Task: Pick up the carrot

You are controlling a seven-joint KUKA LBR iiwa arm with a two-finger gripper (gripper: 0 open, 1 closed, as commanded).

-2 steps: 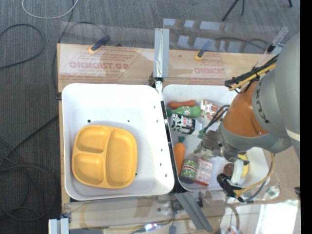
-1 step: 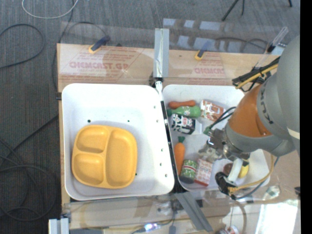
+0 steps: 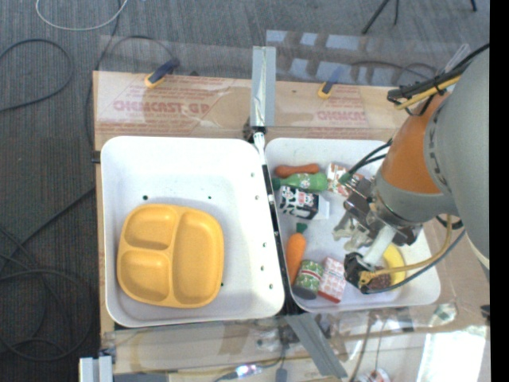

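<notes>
The carrot (image 3: 295, 253) is a short orange piece lying lengthwise near the left wall of the right bin (image 3: 413, 297), green tip pointing to the bin's far side. My gripper (image 3: 355, 231) hangs low over the middle of that bin, to the right of the carrot and apart from it. Above it, the grey wrist and orange band (image 3: 409, 161) cover the bin's right half. Nothing shows between the gripper and the carrot except bare bin floor.
The right bin also holds a reddish sausage-like piece (image 3: 298, 169), a green bottle (image 3: 308, 183), a black-and-white carton (image 3: 298, 203), a small can (image 3: 308, 275), a red-white packet (image 3: 332, 281) and a banana (image 3: 394, 257). The left bin (image 3: 159, 157) holds a yellow divided plate (image 3: 170, 255).
</notes>
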